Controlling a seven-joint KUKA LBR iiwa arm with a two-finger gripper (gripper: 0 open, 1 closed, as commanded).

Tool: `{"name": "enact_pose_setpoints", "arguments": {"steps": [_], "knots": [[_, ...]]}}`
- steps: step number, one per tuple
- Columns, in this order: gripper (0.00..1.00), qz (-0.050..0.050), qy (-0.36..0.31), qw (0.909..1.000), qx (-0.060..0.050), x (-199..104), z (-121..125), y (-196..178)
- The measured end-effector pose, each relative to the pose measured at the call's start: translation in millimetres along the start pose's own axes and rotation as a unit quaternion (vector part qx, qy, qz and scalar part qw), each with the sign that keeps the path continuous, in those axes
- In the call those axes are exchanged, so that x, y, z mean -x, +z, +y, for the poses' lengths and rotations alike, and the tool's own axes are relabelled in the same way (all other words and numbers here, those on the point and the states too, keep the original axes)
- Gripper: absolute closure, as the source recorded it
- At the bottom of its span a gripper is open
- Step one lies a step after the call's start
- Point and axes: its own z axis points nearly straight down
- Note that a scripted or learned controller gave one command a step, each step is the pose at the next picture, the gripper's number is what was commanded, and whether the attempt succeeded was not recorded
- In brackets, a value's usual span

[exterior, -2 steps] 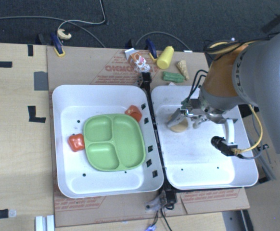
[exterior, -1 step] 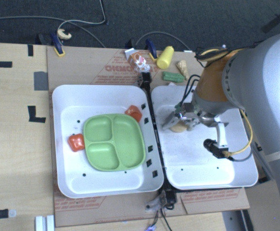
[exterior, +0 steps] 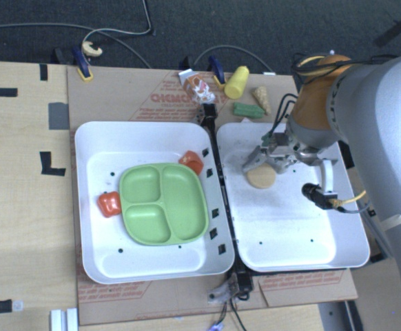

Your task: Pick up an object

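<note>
A round tan object (exterior: 261,178) lies in the right bin (exterior: 297,243), near its back left part. My gripper (exterior: 268,159) hangs just behind and above it, jaws open, one grey finger (exterior: 251,163) angled out to the left. Nothing sits between the fingers. The grey arm with its orange band (exterior: 317,102) comes in from the right and hides the bin's back right corner.
The left bin (exterior: 97,254) holds a green divided plate (exterior: 165,203), a red piece (exterior: 109,203) at its left and another red piece (exterior: 192,161) at its back right. Behind the bins lie a yellow object (exterior: 237,81), a green bar (exterior: 247,110), a tan cone (exterior: 261,98) and a printed packet (exterior: 199,87).
</note>
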Motion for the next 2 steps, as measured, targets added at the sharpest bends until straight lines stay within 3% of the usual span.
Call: {"name": "enact_pose_setpoints", "arguments": {"steps": [1, 2], "knots": [[0.00, 0.000, 0.000, 1.0000, -0.001, -23.2, -13.1, 0.2], [1.00, 0.000, 0.000, 1.0000, -0.001, -23.3, -13.3, -9.1]]}}
